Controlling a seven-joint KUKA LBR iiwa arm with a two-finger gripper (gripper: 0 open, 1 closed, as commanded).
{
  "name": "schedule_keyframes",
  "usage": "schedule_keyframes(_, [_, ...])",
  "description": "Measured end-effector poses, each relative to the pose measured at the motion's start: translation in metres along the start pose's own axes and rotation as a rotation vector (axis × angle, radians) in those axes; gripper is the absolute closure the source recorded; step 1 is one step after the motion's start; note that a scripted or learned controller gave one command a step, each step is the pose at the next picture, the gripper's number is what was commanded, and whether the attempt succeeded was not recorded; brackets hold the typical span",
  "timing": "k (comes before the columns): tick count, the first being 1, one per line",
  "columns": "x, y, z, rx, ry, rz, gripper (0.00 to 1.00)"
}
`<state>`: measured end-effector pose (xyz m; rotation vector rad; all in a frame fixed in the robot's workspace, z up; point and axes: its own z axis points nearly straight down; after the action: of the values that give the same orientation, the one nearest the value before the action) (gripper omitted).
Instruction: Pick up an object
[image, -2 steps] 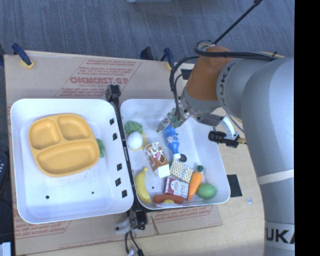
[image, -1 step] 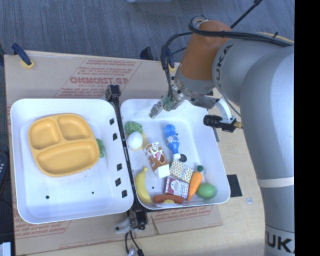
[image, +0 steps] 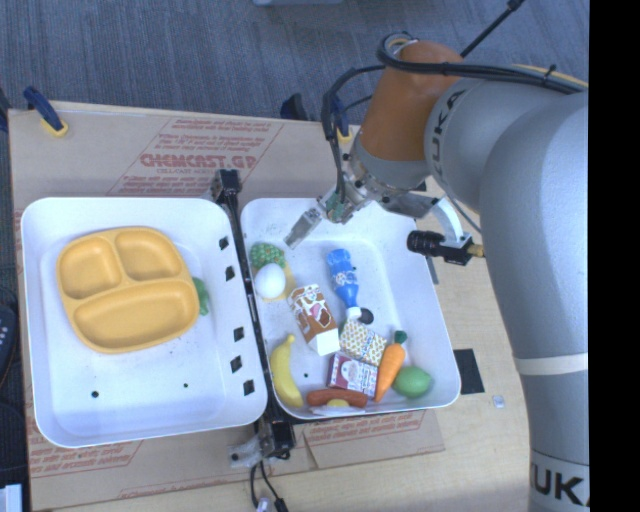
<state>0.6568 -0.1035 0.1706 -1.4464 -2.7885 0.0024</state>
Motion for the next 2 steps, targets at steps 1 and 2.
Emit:
schedule_keyframes(1, [-0.029,-0.043,0.079,0.0,0.001,-0.428,0.0])
schedule_keyframes(2, [0.024,-0.034,0.078,0.001,-0.002,-0.811,0.0])
